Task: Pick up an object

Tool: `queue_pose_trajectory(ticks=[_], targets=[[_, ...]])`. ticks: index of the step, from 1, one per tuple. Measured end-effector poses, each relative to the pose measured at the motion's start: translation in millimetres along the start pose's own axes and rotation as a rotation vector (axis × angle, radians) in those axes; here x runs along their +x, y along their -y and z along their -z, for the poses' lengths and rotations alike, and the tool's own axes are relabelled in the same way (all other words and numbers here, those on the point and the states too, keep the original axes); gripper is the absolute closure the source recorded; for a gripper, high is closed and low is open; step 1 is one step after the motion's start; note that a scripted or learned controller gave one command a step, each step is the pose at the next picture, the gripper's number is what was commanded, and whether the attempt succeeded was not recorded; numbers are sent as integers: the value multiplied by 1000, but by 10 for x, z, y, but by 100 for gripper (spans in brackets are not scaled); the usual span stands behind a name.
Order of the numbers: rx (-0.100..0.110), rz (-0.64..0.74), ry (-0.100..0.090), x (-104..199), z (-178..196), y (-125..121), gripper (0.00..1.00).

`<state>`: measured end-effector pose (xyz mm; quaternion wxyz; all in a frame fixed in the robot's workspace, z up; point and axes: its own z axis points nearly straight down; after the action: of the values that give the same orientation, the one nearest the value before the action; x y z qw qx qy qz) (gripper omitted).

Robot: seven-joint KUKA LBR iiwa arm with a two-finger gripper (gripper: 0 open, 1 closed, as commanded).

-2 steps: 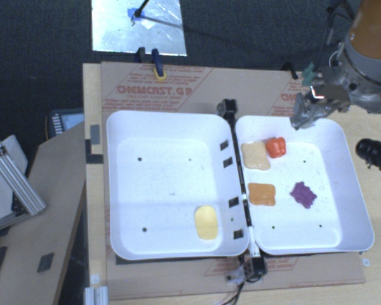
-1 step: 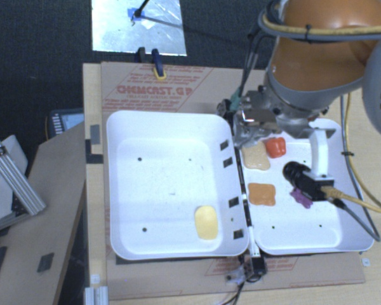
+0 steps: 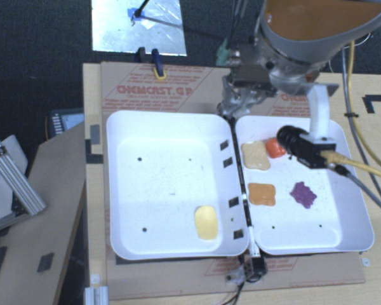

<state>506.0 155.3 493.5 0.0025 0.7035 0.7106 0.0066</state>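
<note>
A pale yellow piece (image 3: 206,222) lies near the front right corner of the left bin (image 3: 124,170). The right bin (image 3: 352,234) holds a beige piece (image 3: 256,155), a small red-orange piece (image 3: 275,147), an orange piece (image 3: 261,194) and a purple piece (image 3: 303,194). My gripper (image 3: 233,108) hangs over the far end of the divider between the two bins, above and behind the beige piece. Nothing is visibly held in it.
A black part on a white bracket (image 3: 305,146) with a yellow cable reaches over the right bin next to the red-orange piece. The arm's grey and orange body (image 3: 317,18) covers the upper right. A cardboard sheet (image 3: 159,84) lies under the bins.
</note>
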Motion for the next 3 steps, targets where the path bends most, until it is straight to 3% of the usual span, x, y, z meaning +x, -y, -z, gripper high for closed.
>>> queue_pose_trajectory(ticks=[1, 2, 3], targets=[[27, -10, 10, -120, -2069, 122, 100], [3, 2, -1, 839, -1219, -20, 100], [5, -10, 3, 753, -702, -392, 100]])
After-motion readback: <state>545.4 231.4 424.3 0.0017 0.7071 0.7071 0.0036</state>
